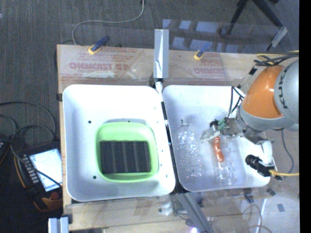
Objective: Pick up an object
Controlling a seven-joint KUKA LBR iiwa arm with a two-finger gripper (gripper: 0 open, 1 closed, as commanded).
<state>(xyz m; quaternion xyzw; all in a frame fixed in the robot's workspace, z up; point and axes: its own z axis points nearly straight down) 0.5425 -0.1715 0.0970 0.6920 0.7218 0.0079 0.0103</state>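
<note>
Jaws low in right shallow white bin (170,130), open or closed — cannot tell, wrist blocks view. Gripper (219,128) hangs just above clear crinkled plastic bottle with orange label (218,152), probably lined up for grab. Second clear bottle (187,142) lies beside. Green square basket (127,150) fills left bin (77,110).

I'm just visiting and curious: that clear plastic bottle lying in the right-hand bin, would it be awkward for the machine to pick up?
Probably, yes. The clear plastic bottle looks crinkled and thin-walled, so it likely weighs little and may dent when squeezed. It lies on its side on the smooth white bin floor, so a nudge could roll or slide it. Its glossy surface may also slip.
</note>
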